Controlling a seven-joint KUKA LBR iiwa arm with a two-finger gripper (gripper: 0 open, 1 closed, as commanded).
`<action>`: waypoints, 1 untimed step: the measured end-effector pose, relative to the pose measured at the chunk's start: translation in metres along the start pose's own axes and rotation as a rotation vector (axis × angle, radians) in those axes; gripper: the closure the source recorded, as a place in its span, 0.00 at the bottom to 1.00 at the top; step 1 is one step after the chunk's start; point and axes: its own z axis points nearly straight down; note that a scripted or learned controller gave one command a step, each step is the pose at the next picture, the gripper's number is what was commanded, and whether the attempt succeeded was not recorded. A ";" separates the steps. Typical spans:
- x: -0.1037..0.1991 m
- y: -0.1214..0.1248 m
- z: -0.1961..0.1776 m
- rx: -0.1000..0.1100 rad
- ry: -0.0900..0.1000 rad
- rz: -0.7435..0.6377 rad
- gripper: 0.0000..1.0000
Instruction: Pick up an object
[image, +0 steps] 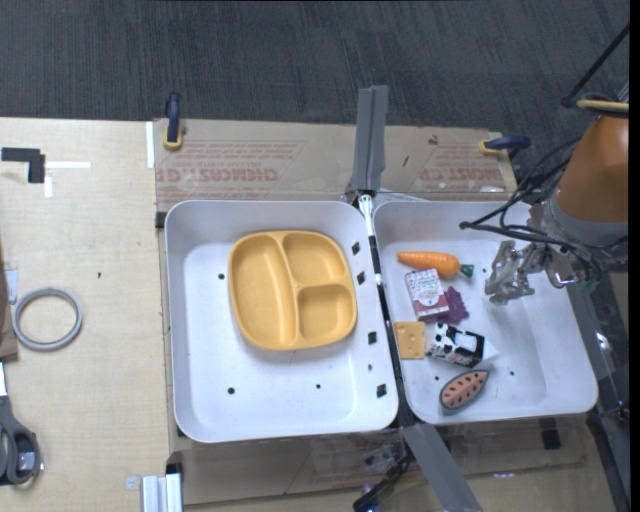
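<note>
Toys cluster in the right bin (560, 385), along its left side: a carrot (430, 262) lying with its long axis roughly left to right, a small carton (425, 293) just below it, a cheese slice (410, 339), a black-and-white cow (458, 346) and a salmon-coloured piece (464, 390) nearest the front. The gripper (508, 282) hangs over the same bin, to the right of the carrot and carton and clear of both; nothing sits between its fingers, though whether they are spread I cannot tell. The carrot looks nearest, lying leftward. The left bin (200, 400) holds a yellow divided plate (293, 290).
</note>
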 end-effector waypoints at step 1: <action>-0.066 0.065 0.016 0.000 -0.003 0.370 1.00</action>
